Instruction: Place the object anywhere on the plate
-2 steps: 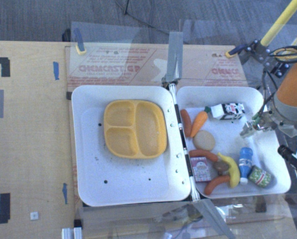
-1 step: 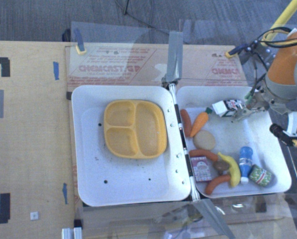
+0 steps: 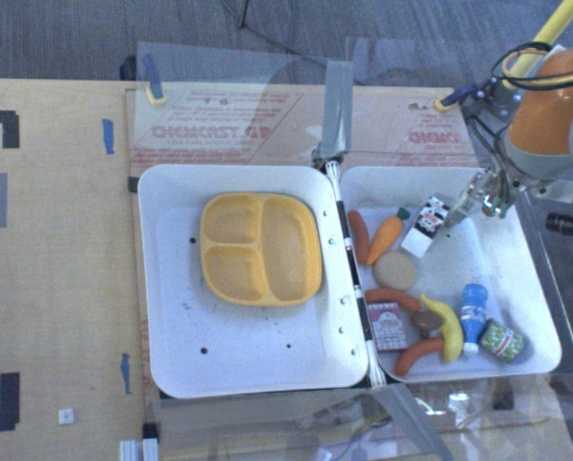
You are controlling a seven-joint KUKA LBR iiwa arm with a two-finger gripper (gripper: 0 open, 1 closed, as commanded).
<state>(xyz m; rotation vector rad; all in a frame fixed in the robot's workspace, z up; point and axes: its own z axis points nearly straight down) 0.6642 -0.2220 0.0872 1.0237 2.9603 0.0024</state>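
The arm [image 3: 545, 123] leans in from the right over the right-hand bin [image 3: 536, 286], and its gripper [image 3: 489, 200] hangs near that bin's back corner, just beside a small white carton with a dark top [image 3: 426, 227]. Whether the jaws are wide or narrow I cannot tell from here; cables and the wrist crowd that spot, and nothing reads as caught between them. The carton looks like the likeliest target, lying tilted among the toy food: a carrot [image 3: 386, 239] and a sausage [image 3: 359, 235] to its left, a pale round piece [image 3: 394, 271] below, then a banana [image 3: 446, 327], a blue bottle [image 3: 473, 312], a green can [image 3: 502, 341] and a red box [image 3: 390, 327] toward the front. The yellow divided plate [image 3: 261, 249] sits in the left bin [image 3: 171, 344], well apart from all of this, with nothing on it, so the placing is not yet done. To do this step well, I'd say the jaws should come straight down across the carton's narrow sides, close firmly, lift clear of the divider [image 3: 348, 257] between the bins, and release low over any compartment. The carton's far side is hard to judge, and the arm's upper part is cut off at the edge.
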